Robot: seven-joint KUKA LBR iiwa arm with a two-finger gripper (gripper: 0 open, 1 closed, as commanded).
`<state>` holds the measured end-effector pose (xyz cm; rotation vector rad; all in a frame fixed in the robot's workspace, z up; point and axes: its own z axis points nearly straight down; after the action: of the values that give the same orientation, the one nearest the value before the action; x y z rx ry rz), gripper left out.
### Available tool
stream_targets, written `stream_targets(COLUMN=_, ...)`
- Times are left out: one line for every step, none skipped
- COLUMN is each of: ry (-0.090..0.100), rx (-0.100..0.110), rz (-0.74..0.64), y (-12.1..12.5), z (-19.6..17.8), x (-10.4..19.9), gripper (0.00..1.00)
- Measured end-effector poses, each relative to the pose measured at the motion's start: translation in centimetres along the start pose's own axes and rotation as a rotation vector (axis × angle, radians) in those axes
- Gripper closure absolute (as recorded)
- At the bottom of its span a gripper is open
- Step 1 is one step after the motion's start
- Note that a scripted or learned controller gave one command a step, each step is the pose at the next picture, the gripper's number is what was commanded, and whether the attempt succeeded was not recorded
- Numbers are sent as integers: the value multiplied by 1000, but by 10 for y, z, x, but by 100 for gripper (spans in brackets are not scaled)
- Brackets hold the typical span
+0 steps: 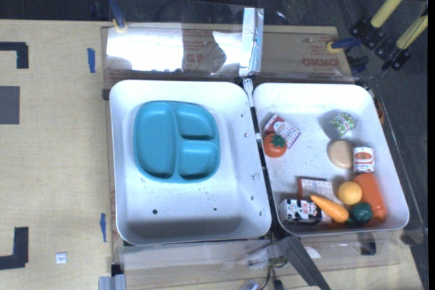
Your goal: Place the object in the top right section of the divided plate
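Observation:
A blue divided plate (175, 140) lies in the left white bin (136, 210), with one large section on its left and two smaller sections on its right. All three sections look bare. The right white bin (307, 102) holds several toy food items: a red tomato (274, 145) on a red-and-white packet (283, 129), a green-and-white wrapped item (342, 123), a beige egg-like piece (340, 153), a small red-labelled can (363, 159), an orange bottle (372, 197), a yellow-orange ball (350, 193), a carrot (330, 208) and a black-and-white carton (301, 211).
A clear plastic wall (183, 37) stands behind the bins, with a cardboard panel (299, 54) beside it. Yellow-handled clamps (391, 3) sit at the upper right. The wooden bench (47, 159) stretches to the left of the bins.

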<state>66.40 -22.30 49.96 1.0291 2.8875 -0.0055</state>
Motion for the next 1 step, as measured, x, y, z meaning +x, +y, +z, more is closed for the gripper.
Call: stream_targets(ry=-11, rx=-3, rz=-1, y=1, z=-13, x=-2, gripper=100)
